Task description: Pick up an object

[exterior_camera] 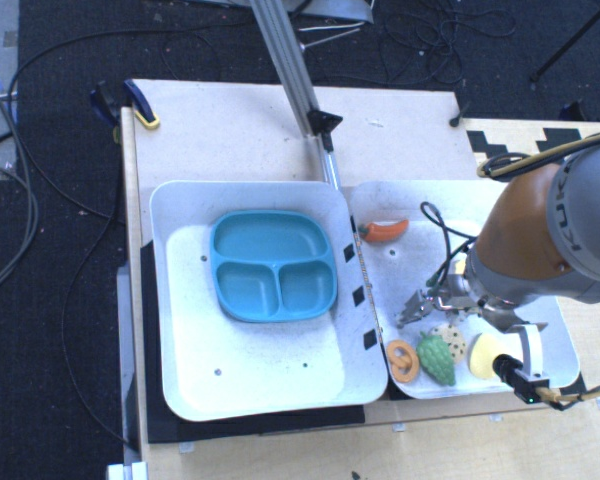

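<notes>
Objects: in the right bin (pixel 380 196) — orange carrot-like piece (pixel 385 230) near the far left corner, lying flat; orange pretzel-like ring (pixel 403 360) at the near left edge; green bumpy piece (pixel 438 358) just beside the ring; yellow round piece (pixel 484 352) right of the green one, partly covered by the arm
Gripper: (pixel 417 311) low over the middle of the right bin, metal fingertips pointing left, above the ring and the green piece, apart from the carrot
Jaws: cannot tell if open or closed — tips too small and blurred; nothing seen between them
Arm: (pixel 540 233) grey with an orange band, comes in from the right, covers the right part of that bin
Left bin: (pixel 170 268) holds a blue tray (pixel 274 265) with three compartments, flat, near the far middle
Bench: (pixel 230 133) light top, bins touching side by side
Pole: (pixel 285 53) metal, slanted, runs from the far side down to the bins' joint
Floor: (pixel 50 118) dark, cables lying around
</notes>
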